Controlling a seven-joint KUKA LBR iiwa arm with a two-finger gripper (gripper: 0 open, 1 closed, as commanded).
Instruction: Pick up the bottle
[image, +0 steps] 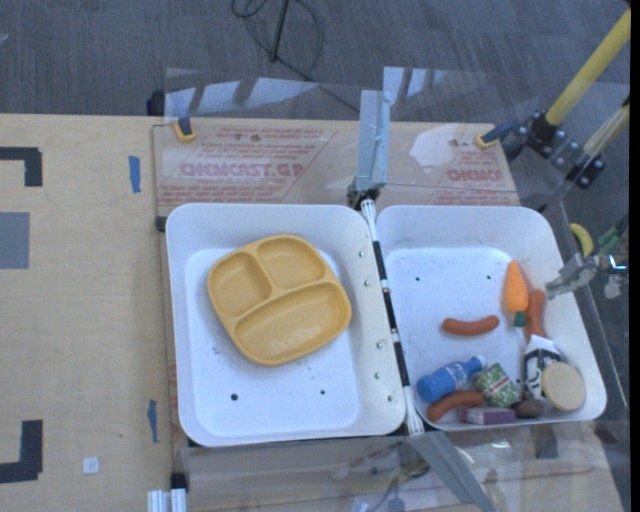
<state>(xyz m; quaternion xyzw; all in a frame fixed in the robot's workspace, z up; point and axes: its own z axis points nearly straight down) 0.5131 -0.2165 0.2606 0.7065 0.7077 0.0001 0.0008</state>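
Two white bins sit side by side on the bench. Left bin (190, 400): a yellow divided plate (279, 298), three compartments, lying tilted toward the far left of the bin floor. Right bin (440, 230): clutter gathered along the near and right walls. The blue bottle (449, 379) lies on its side near the bin's near-left corner, cap end pointing right, just beside a small green carton (496, 385). A sausage (454, 405) lies just nearside of the bottle; another sausage (470, 325) lies alone mid-floor. A carrot (515, 289) rests by the right wall. The gripper (585, 272) hangs at the right bin's right rim, well apart from the bottle; finger spread too unclear to judge.
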